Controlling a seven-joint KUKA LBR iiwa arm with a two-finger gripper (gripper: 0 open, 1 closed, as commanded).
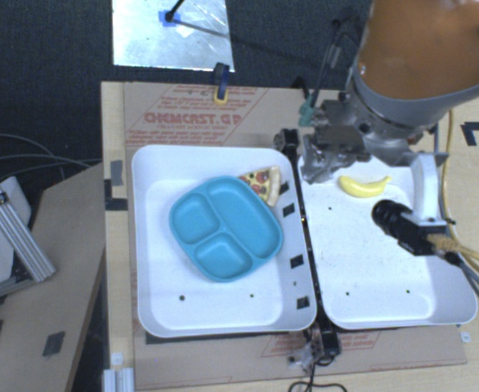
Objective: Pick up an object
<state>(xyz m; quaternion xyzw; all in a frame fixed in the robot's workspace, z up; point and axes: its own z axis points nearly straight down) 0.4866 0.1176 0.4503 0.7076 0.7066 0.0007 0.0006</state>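
The gripper [317, 166] was seen over the right bin's [387, 300] far left corner; its jaw state could not be told. A banana [364, 186] lay beside it, near the far edge

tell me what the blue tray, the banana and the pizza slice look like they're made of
Blue tray: likely moulded plastic, uniform colour, smooth soft sheen, rounded compartment walls.
Banana: probably a plastic toy, even yellow; too small to be sure.
Pizza slice: seems a toy, plastic or rubber, with flat painted-looking toppings.
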